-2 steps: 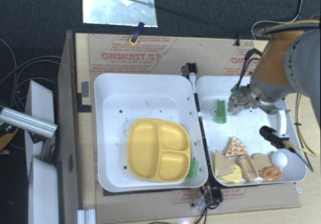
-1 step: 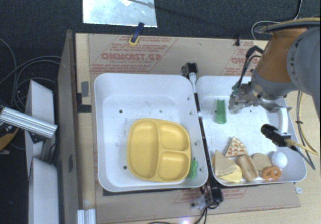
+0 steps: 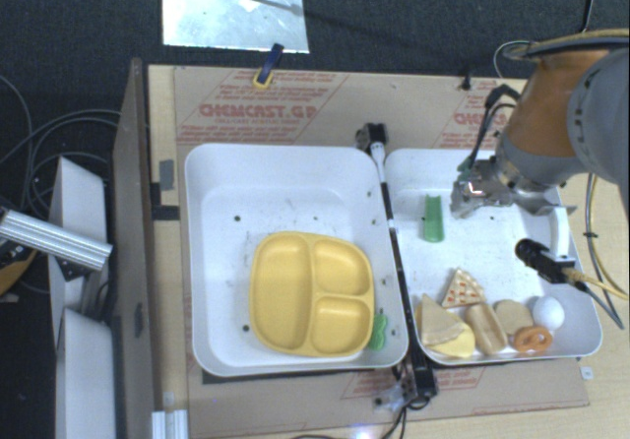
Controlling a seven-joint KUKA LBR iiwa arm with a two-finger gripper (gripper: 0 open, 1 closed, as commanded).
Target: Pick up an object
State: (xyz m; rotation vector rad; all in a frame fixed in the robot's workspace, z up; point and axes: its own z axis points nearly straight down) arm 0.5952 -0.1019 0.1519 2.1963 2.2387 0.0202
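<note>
Where the grey arm [image 3: 576, 122] with its orange band ends over the far part of the right bin [image 3: 497, 248], the jaws hang low above the white floor; the wrist hides them, so I cannot tell whether they are spread or pressed together, and nothing shows between them.

Nearest the jaws is a green block [image 3: 432, 219]. It lies just beside them on the side away from the arm and slightly nearer the camera, flat on the bin floor, apart from the jaws and close to the wall that divides the two bins.

Farther from the jaws, along the near edge of the same bin, the other toy foods are packed together:
- a pizza slice [image 3: 462, 287]
- a yellow wedge [image 3: 440, 322] touching the slice
- a bread roll [image 3: 485, 327]
- a tan biscuit [image 3: 510, 314]
- a pretzel [image 3: 533, 338]
- a white egg [image 3: 547, 312] at the end of the row on the arm's side

All of them are well apart from the jaws.

Beyond the dividing wall, the left bin [image 3: 285, 181] holds a yellow divided plate [image 3: 310, 294], lying flat in its near half. A small green piece [image 3: 379, 330] touches the plate's edge on the side toward the jaws.

Both bins rest on a tabletop [image 3: 246, 97] covered by brown board with red print.
</note>
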